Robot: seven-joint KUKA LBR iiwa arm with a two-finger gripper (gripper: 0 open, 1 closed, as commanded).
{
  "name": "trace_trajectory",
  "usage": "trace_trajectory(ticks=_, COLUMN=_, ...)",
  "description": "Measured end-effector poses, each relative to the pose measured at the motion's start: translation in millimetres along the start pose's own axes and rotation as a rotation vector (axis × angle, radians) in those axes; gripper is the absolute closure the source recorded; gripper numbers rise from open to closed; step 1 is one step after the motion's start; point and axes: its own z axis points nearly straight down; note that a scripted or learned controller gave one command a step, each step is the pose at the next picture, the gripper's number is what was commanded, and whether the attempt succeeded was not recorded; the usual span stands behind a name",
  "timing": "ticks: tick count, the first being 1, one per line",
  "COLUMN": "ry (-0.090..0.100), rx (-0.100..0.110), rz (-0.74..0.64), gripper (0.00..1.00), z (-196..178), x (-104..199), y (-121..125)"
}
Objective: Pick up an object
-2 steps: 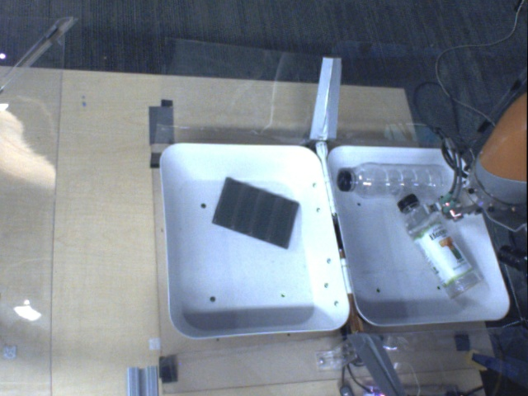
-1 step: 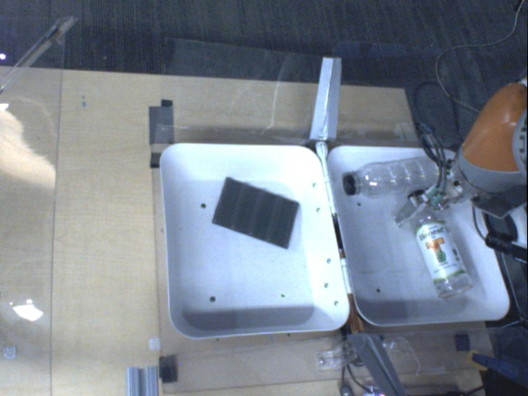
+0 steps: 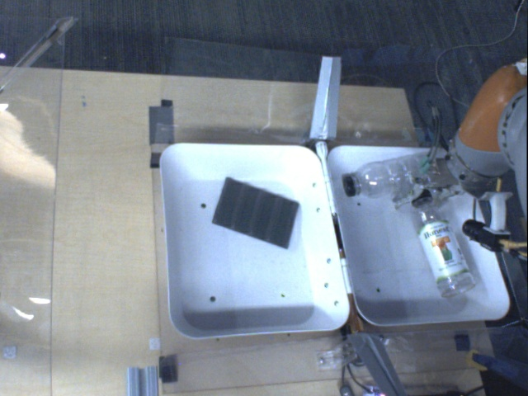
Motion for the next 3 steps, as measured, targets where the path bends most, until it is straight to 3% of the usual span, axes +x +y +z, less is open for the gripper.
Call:
trace_trajectory(ticks=1, ry=-0.002, rx=-0.012, rz=0.051, gripper=0.0, z=0, x=1, y=-6)
trace_trajectory(ticks=2, ry=-0.008, rx=-0.02, rz=0.046, gripper=1.0, z=-12, x=1, y=-4)
trace_trajectory(ticks=3, ry=-0.007, rx=-0.03, rz=-0.034, gripper=1.0, z=-100, x=58, y=12)
